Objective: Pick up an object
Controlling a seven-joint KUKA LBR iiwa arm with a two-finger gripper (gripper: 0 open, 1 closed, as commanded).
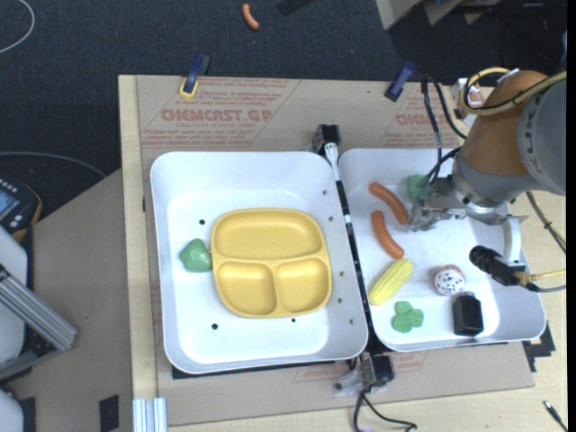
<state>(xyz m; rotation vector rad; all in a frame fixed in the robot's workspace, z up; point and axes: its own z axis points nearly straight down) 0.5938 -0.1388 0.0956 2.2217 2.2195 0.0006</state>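
My gripper (427, 214) is down in the right bin (517, 327), near its back middle. Just behind the gripper lies a small green piece (416, 185). One orange sausage (389, 200) lies right beside it on the left, and a second sausage (387, 234) lies a little nearer the front. I see nothing held in the gripper. Further forward in the same bin are a yellow corn cob (391, 280), a green leafy toy (407, 316), a white ball with red spots (448, 281) and a black block (467, 314).
The left bin (171, 187) holds a yellow divided plate (270, 261) and a green lump (194, 256) to its left. The grey and orange arm (508, 138) comes in over the right bin's back right corner. A ridge (346, 232) separates the bins.
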